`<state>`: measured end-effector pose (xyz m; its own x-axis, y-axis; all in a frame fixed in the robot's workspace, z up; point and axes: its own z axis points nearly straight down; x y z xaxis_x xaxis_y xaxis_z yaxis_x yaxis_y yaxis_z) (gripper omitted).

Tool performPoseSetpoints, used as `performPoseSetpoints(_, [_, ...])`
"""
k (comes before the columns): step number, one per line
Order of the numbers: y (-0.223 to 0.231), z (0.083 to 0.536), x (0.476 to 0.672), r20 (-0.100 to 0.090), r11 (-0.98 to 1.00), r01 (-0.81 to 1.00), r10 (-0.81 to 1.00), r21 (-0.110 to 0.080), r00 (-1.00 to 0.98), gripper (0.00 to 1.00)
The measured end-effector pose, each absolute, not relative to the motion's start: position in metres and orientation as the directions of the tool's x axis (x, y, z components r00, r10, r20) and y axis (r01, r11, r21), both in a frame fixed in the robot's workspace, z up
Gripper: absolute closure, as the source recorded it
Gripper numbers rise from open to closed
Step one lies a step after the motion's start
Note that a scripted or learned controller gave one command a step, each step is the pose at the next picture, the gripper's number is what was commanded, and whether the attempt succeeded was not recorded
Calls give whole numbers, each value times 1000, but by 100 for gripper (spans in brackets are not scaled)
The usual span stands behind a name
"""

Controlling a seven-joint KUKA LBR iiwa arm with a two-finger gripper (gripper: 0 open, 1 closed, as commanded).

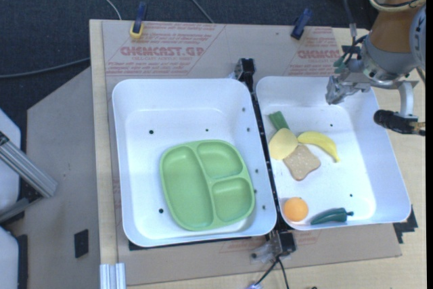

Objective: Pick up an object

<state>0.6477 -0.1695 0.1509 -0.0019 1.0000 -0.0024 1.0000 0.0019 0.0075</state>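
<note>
Hand [336, 95] at right bin's [385, 176] twelve o'clock, can't tell its state | banana [319, 143] at bin centre | I'd descend squarely across its curve before closing.

green divided plate [207, 183], blue clamps [301, 23]

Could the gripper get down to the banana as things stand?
Probably yes: the banana lies uncovered in the right bin, its far side free, and the gripper hangs just beyond it.
</note>
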Motion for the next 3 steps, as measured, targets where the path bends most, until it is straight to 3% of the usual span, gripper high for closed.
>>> performPoseSetpoints(1, [-170, 205, 649, -3, 1, 1000, 1000, 8, -1, 100])
performPoseSetpoints(3, [-53, 210, 606, 3, 5, 1000, 1000, -5, -5, 100])
